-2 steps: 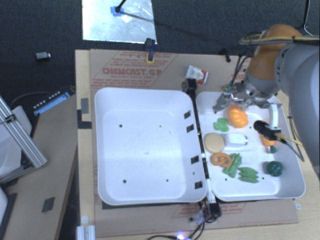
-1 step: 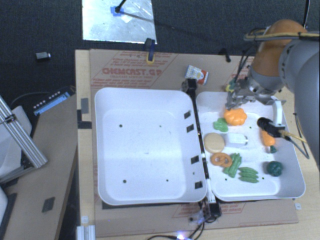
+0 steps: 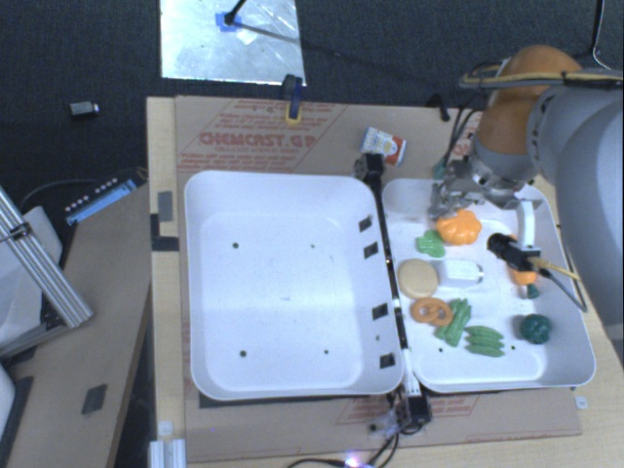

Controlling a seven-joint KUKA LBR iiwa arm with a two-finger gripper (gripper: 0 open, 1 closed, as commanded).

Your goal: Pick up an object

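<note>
My gripper (image 3: 447, 201) hangs low over the back part of the right bin (image 3: 565, 359), reaching in from the right. Its tip is just behind and left of an orange toy fruit (image 3: 459, 228), close to it; whether they touch I cannot tell. A small green leafy piece (image 3: 431, 245) lies left of the orange toy. In front of these lie a tan round biscuit (image 3: 419, 278), a white block (image 3: 463, 272), a brown pretzel (image 3: 430, 310), two green pods (image 3: 454, 322) (image 3: 485, 339) and a dark green ball (image 3: 534, 329).
The left bin (image 3: 283, 281) sits beside the right one, with a black-clipped divider between them. A small white and red packet (image 3: 383, 144) lies on the cardboard behind the bins. A blue and yellow clamp (image 3: 292, 98) stands at the back edge.
</note>
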